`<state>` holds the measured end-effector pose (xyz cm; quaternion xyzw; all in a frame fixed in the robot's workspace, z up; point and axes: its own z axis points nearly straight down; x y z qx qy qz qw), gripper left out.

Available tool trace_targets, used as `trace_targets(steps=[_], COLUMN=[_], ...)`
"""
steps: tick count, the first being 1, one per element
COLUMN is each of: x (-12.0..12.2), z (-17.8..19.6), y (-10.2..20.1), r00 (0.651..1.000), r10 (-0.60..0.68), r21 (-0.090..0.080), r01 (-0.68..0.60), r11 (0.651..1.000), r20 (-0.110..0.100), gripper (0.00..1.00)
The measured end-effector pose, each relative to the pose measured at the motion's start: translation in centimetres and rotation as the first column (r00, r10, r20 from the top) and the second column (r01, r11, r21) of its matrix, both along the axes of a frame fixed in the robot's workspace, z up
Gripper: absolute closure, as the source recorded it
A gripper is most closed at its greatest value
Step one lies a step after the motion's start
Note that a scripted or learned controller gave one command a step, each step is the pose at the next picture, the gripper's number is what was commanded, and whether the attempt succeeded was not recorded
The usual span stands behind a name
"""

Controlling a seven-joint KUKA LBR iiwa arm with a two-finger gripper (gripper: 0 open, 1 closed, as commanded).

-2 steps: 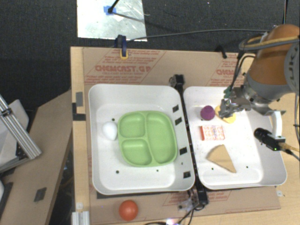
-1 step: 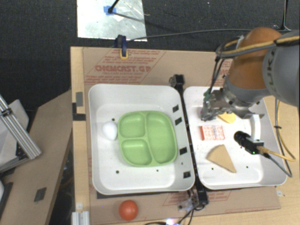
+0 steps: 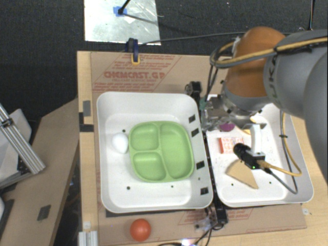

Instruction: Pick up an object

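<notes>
The bench (image 3: 61, 152) carries two white bins; a green tray (image 3: 160, 150) and white ball (image 3: 120, 143) lie in the left bin (image 3: 148, 102). The claw (image 3: 218, 118) hangs over the right bin (image 3: 300, 191) above a tan wedge (image 3: 244, 175); its grip cannot be told.

A dark, speckled floor (image 3: 41, 40) surrounds the brown cardboard-covered bench (image 3: 154, 68), which carries red printed lettering. A shiny silver sheet (image 3: 120, 14) lies on the floor beyond it, and an aluminium frame rail (image 3: 18, 140) slants at the left edge.
</notes>
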<state>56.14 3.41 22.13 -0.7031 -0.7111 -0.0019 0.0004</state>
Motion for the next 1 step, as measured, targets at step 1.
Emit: trace_targets(steps=[1], x=[-0.74], z=[1.16], y=[5.26], r00=[1.0], r10=[-0.001], r21=[-0.001], r01=[0.001], r11=[1.0], r20=[0.0], gripper=[1.0])
